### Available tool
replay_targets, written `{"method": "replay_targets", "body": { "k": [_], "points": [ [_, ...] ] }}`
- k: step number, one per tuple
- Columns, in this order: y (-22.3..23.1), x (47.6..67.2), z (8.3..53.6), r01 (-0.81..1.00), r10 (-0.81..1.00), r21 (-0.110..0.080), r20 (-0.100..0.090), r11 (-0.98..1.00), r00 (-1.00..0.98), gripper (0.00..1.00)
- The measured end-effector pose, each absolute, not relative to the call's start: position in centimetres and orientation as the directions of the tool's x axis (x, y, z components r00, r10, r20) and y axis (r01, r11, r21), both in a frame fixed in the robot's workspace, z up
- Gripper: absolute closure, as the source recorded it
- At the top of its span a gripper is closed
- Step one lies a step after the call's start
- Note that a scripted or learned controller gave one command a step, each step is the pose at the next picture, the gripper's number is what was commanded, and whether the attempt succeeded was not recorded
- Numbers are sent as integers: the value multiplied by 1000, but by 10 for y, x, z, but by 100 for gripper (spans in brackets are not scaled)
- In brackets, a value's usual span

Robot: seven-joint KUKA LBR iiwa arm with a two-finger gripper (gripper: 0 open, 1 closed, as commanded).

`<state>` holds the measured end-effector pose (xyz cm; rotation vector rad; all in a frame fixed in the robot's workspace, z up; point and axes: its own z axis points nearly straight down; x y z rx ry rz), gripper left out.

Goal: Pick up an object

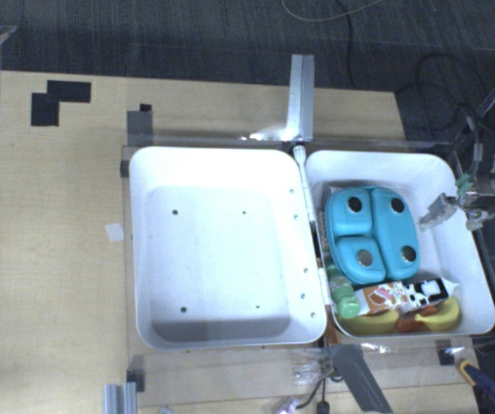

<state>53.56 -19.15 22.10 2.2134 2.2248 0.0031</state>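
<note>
Lying along the near wall of the right bin point(480, 313), at about 6 o'clock in it: yellow banana-shaped toy point(407, 321), printed packet point(400, 297) on top, small green piece point(344, 301) just beside at 9 o'clock. Beyond them, mid-bin, turquoise four-cup tray point(372, 235). At 3 o'clock over the bin's right rim, gripper point(451, 210), fingers spread apart, nothing between them. Left bin point(144, 257) alongside at 9 o'clock.

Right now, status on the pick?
Hand over right bin's right side, holding nothing. Teal four-cup tray untouched, snack packet below it.
</note>
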Motion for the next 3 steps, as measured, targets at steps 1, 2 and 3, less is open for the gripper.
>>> {"method": "replay_targets", "body": {
  "k": [1,2,3],
  "points": [
    [-162,594,139,1000,1000,3,-1,0,0,0],
    [-157,611,125,999,1000,22,-4,-28,28,0],
    [-155,614,138,999,1000,30,-4,-23,23,100]
  ]
}}
